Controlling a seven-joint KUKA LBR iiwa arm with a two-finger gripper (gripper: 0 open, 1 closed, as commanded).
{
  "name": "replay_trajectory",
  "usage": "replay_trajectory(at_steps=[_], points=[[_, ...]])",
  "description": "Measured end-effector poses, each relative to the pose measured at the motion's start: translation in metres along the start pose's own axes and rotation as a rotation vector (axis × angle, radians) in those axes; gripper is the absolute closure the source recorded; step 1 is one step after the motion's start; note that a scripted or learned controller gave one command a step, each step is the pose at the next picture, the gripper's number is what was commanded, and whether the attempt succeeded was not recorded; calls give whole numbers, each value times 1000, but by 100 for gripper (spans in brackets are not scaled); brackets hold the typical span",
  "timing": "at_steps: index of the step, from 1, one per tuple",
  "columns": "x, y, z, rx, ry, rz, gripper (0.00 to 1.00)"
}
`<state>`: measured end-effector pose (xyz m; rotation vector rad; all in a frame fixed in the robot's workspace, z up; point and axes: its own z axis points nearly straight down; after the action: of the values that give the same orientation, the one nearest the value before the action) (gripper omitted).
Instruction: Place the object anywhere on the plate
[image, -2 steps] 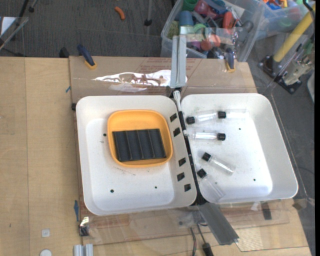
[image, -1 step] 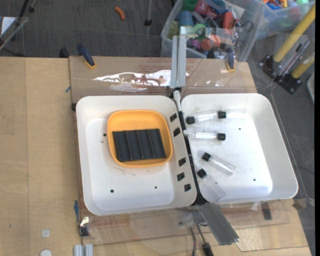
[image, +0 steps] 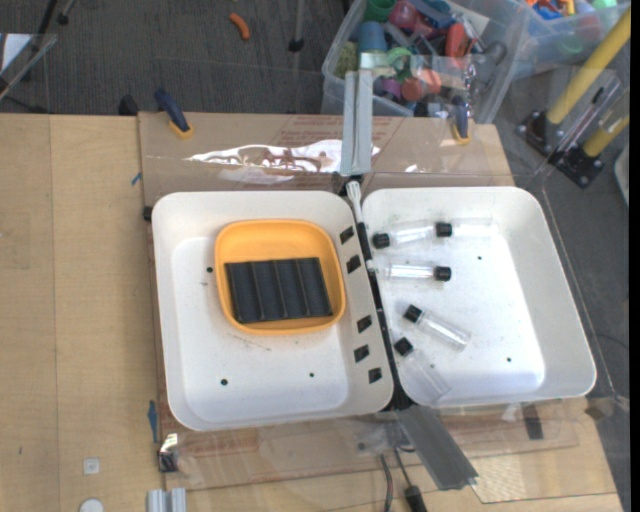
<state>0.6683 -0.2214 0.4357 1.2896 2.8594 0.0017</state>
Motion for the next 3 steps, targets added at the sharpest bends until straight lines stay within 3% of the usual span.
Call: replay_trajectory(at_steps=[1, 3], points=[[3, -2, 0, 1, 2, -209, 100], [6, -7, 0, -3, -2, -892, 100]])
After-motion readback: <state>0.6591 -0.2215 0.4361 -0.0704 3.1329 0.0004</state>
